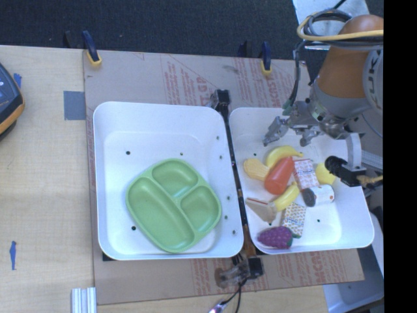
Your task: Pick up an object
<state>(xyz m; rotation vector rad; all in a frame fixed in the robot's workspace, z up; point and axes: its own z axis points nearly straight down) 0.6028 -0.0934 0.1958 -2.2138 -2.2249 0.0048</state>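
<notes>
Gripper: grey two-finger gripper hangs spread apart and empty, above the right white bin.
Advice: descend straight onto the red plastic pepper, fingers astride it.

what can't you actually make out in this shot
- Hand, camera view: too small and blurred to tell whether it is open or shut.
- Toy pile in the right bin: pieces overlap; the red piece covers parts of the yellow ones under it.
- Packet print: too small to read.
- Yellow-edged device: cut off by the left edge.
</notes>
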